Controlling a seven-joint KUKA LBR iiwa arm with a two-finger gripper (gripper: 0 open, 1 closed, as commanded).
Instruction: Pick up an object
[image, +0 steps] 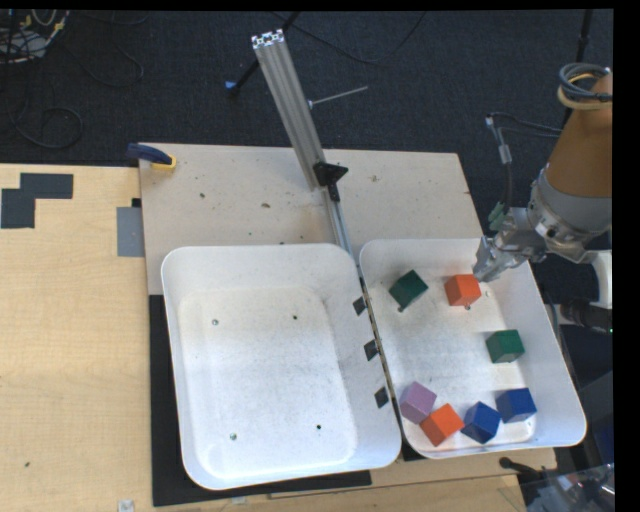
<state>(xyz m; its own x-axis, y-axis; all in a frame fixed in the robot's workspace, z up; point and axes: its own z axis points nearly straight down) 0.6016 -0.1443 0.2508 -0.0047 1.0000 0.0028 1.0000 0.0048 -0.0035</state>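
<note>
Orange cube (462, 290) sits in the right bin (560, 350), near its far edge, with bare floor between it and the dark green cube (408, 289). Just beside it, the end effector (491, 262) hangs at the far right rim; its opening cannot be told.
</note>
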